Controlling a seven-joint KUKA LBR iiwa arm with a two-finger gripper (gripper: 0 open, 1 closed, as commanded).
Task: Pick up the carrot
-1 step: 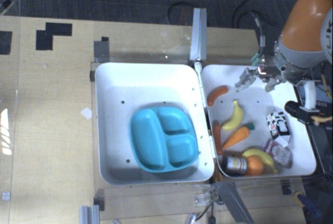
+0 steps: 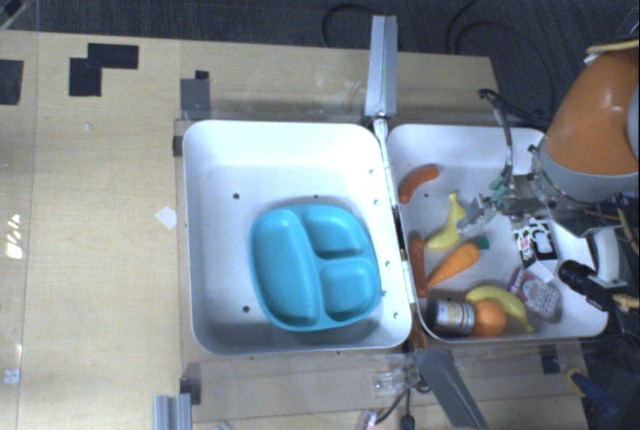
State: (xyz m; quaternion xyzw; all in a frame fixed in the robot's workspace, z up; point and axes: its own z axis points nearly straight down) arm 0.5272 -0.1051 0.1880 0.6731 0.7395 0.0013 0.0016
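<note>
The carrot [image 2: 454,262] is orange with a small green top at its upper right end. It lies tilted in the middle of the right bin [image 2: 440,146]. My gripper [image 2: 496,202] hangs just above and to the right of the carrot's green end, under the grey wrist and orange band [image 2: 600,113]. Nothing can be seen held in it.
Around the carrot lie a yellow piece [image 2: 449,226], a reddish sausage [image 2: 418,181], a dark red strip [image 2: 416,261], a can [image 2: 453,316], an orange [image 2: 490,319], a banana [image 2: 500,298] and small packets [image 2: 538,268]. A blue divided plate [image 2: 315,265] sits in the left bin [image 2: 215,218].
</note>
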